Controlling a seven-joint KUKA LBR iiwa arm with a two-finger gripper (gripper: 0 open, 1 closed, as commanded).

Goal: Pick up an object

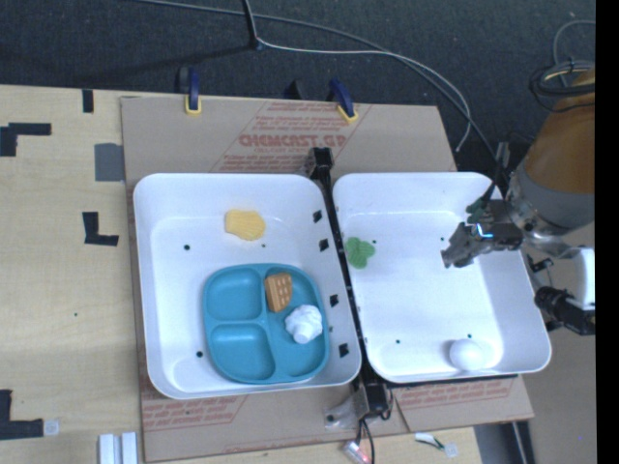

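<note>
Hovering my gripper (456,255) over right bin (426,187) | finger state: cannot tell | target green lump (360,251) | advice: centre above, descend straight, close gently.

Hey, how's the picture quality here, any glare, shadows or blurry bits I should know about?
Camera view: lighting is even and soft; the two shallow white plastic bins look bright but keep their detail; the small white ball nearly blends into the right bin; shadows are faint; the dark claw and the arm's orange band look slightly soft; the blue compartment tray is crisp.
</note>
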